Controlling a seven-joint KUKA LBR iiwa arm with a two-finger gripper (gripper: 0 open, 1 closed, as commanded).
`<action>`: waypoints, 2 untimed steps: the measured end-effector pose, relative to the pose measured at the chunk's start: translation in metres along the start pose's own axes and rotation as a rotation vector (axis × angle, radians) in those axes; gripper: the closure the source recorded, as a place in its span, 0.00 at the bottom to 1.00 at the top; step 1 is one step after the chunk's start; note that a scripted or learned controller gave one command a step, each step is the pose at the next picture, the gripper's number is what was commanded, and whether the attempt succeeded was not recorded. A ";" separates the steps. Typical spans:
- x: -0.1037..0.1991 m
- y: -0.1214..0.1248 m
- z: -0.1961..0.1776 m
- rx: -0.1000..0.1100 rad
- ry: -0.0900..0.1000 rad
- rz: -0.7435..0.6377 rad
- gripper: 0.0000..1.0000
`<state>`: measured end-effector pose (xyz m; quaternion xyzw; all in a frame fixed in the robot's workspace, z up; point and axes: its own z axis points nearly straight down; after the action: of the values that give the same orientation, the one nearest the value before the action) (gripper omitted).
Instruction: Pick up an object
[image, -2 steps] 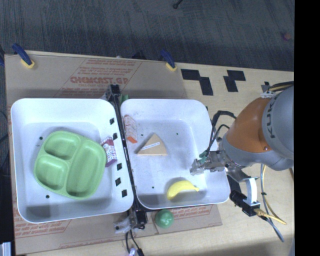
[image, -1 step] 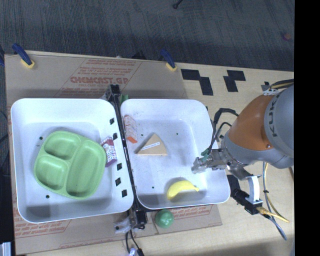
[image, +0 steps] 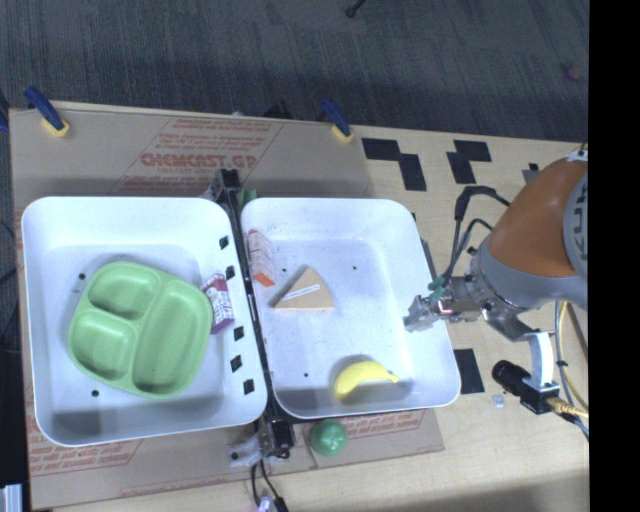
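The right bin holds a tan wedge-shaped piece near its middle. A yellow banana lies by the front wall, and a red and white packet leans on the left wall. My gripper hovers at the right rim of this bin, to the right of the wedge and above the banana in the view. Nothing shows held in it. The grey arm with its orange band comes in from the right.
In the left bin lies a green divided plate, with a small dark red packet against its right wall. A green ball rests on the cardboard in front of the right bin. Blue clamps hold the cardboard's back edge.
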<state>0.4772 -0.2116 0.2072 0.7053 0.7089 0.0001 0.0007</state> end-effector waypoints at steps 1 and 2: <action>0.070 0.001 -0.042 -0.001 0.001 -0.001 1.00; 0.104 0.001 -0.026 0.002 0.001 -0.002 1.00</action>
<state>0.4772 -0.1072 0.2328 0.7044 0.7098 -0.0003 -0.0002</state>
